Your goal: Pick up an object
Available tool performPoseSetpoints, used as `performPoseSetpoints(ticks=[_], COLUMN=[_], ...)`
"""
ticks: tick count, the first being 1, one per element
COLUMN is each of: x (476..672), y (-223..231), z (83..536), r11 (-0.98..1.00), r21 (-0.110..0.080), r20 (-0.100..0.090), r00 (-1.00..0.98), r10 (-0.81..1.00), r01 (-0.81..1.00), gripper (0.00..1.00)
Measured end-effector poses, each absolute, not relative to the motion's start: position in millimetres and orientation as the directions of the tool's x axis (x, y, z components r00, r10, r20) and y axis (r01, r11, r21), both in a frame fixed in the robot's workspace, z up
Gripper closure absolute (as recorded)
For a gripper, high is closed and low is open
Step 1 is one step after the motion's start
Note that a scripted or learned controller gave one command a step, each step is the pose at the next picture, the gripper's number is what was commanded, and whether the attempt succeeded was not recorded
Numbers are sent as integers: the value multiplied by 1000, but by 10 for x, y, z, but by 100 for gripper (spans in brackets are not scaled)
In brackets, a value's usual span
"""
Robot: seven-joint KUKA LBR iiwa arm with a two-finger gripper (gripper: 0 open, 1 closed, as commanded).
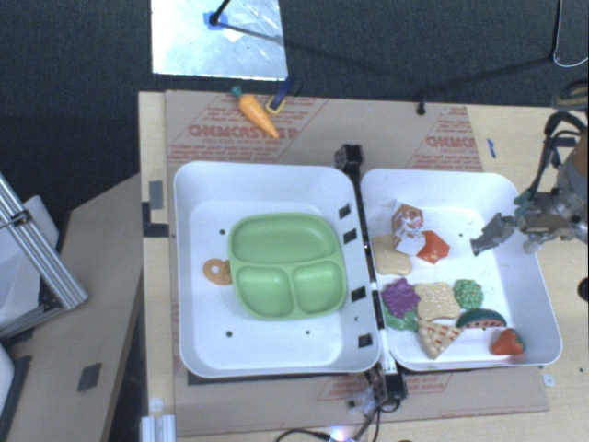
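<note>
Bench, two white bins; right bin (529,288) holds toy food; jaws above it, state unclear.

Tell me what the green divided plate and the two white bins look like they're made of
The green divided plate looks like molded plastic with a matte finish: even color, rounded compartment walls, soft highlights. The two white bins seem to be thin formed plastic, smooth and slightly glossy, with rounded corners and rims. The picture alone can't confirm either.

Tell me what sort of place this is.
Probably a robot test bench: two white bins side by side, toy food such as a strawberry and a carrot, and a gripper reaching in.
</note>
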State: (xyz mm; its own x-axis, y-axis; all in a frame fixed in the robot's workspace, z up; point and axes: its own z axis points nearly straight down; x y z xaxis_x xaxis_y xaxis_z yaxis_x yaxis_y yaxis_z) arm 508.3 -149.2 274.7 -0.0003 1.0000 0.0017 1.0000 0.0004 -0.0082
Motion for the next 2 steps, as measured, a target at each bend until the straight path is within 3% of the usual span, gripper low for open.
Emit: performPoseSetpoints(ticks=[1,2], x=[5102,5120], y=[-1489,-1491], z=[2796,2169], r11=[3,2], r21=[2,-3], r20=[-1,1], r00=[-3,-2], r10=[1000,1000], r01=[1000,1000], gripper=[0,0])
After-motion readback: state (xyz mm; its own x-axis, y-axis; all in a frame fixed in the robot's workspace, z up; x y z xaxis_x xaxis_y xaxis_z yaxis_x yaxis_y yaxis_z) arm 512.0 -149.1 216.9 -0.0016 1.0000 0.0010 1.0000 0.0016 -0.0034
